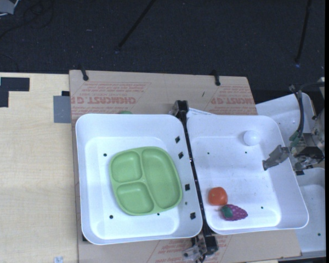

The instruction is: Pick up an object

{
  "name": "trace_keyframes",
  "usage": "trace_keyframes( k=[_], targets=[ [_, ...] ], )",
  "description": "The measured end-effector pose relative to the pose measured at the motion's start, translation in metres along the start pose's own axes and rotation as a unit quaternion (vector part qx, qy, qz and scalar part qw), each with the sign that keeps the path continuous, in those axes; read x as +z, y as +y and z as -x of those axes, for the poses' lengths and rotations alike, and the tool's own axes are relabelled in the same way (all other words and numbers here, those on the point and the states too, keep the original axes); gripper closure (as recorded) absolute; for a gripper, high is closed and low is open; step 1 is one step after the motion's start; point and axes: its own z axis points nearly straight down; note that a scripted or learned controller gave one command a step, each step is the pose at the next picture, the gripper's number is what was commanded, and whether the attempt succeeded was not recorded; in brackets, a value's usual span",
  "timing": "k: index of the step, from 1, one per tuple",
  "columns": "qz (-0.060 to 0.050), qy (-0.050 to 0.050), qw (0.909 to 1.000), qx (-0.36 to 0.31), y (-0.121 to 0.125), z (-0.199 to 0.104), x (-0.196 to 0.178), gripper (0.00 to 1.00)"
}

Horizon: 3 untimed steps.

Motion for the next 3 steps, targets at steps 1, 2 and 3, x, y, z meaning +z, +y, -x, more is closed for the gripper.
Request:
trace_keyframes(
  k=[1, 2, 3],
  targets=[
    [0.005, -0.001, 1.0, -0.001, 0.002, 0.0, -0.006, 0.0],
    [0.002, 0.0, 1.0, -0.001, -0.001, 0.003, 0.039, 0.0],
    [0.002, 0.0, 1.0, -0.001, -0.001, 0.004, 0.104, 0.0]
  ],
)
